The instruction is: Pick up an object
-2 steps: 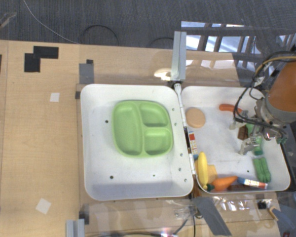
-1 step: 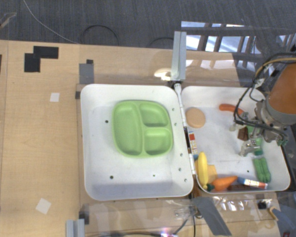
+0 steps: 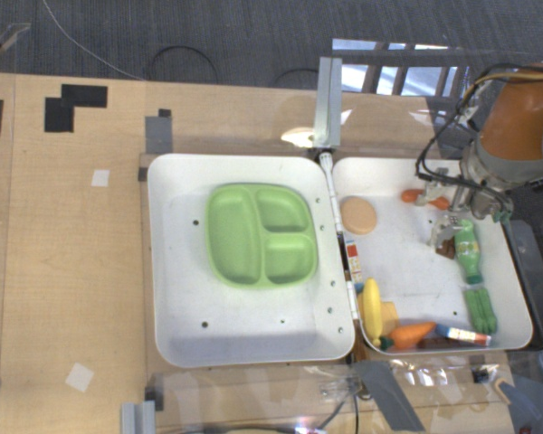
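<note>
- Likeliest target looks like the green bottle (image 3: 467,250), lying in the right bin (image 3: 407,269) against its far right wall, with a small brown thing (image 3: 446,245) just beside it.
- The hand (image 3: 452,229) is down right over that spot, so I'd call this the reach/grasp step. Can't tell how far it's open or whether it has hold of anything.
- Next move, I'd guess: close on the bottle without catching the wall, then lift straight up.
- Also in that bin: tan disc (image 3: 359,215), banana (image 3: 371,306), carrot (image 3: 413,334).
- Left bin (image 3: 176,333) has a green divided plate (image 3: 260,235).

Bright, even overhead light, soft shadows inside the white bins (image 3: 163,242), glare on the bench (image 3: 299,137), slightly soft focus.
</note>
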Robot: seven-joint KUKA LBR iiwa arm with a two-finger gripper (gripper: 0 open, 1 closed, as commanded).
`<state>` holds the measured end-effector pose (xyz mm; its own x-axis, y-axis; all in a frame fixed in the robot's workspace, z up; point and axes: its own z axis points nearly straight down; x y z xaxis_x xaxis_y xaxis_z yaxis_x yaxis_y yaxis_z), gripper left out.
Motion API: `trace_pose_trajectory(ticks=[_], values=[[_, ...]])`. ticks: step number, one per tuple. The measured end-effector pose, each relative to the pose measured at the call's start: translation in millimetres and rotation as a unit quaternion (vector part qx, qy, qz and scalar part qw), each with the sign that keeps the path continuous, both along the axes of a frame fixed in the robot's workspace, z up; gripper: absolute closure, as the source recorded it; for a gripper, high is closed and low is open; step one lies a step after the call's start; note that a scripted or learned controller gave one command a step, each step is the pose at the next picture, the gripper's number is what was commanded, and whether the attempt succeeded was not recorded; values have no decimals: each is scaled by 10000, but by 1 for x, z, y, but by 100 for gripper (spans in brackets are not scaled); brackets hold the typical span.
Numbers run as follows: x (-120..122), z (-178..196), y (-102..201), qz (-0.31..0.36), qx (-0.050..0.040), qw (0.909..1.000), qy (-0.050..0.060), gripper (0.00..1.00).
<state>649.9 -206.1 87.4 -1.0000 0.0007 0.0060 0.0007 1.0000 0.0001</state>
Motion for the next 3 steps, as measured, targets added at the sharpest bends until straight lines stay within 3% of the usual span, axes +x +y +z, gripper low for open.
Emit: trace_pose_trajectory(ticks=[1,2,3], values=[[-39,1,0,160,-12,9998,-87,0],[-47,1,10,450,-16,9989,-95,0],[14,0,0,154,37,9998,140,0]])
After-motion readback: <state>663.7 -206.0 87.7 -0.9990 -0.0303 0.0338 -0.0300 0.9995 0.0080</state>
